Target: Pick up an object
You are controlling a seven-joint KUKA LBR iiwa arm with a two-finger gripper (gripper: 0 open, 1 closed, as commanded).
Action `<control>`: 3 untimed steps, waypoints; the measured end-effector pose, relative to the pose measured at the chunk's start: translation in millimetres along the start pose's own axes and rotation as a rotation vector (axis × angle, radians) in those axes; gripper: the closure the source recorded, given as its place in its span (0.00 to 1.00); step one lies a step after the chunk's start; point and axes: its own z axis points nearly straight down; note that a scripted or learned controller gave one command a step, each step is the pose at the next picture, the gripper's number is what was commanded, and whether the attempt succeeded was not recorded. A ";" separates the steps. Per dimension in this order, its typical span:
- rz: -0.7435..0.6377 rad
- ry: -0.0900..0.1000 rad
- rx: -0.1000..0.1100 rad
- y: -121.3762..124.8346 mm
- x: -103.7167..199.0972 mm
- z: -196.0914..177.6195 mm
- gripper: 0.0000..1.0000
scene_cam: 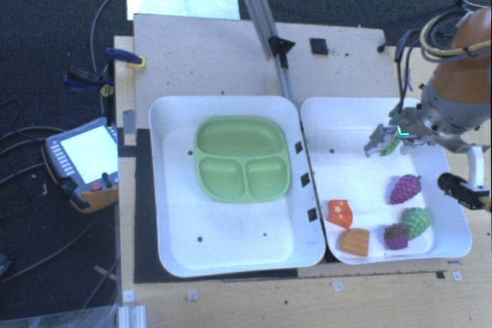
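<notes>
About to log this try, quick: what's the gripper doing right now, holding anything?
Gripper: over the right bin, above the toy foods; open or shut cannot be told, and nothing shows between its fingers.

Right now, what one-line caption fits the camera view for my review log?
Claw hovers over right bin above toy food pieces; green divided plate sits in left bin.

You have two white bins: left bin (pixel 165 165), right bin (pixel 338 119). One green divided plate (pixel 243 158). Five toy foods: two purple grape bunches (pixel 405 188) (pixel 397 236), one green bunch (pixel 417 221), one red piece (pixel 340 212), one orange piece (pixel 354 242).
</notes>
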 end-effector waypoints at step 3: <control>0.003 -0.001 0.001 1.2 -1.7 123.2 0.00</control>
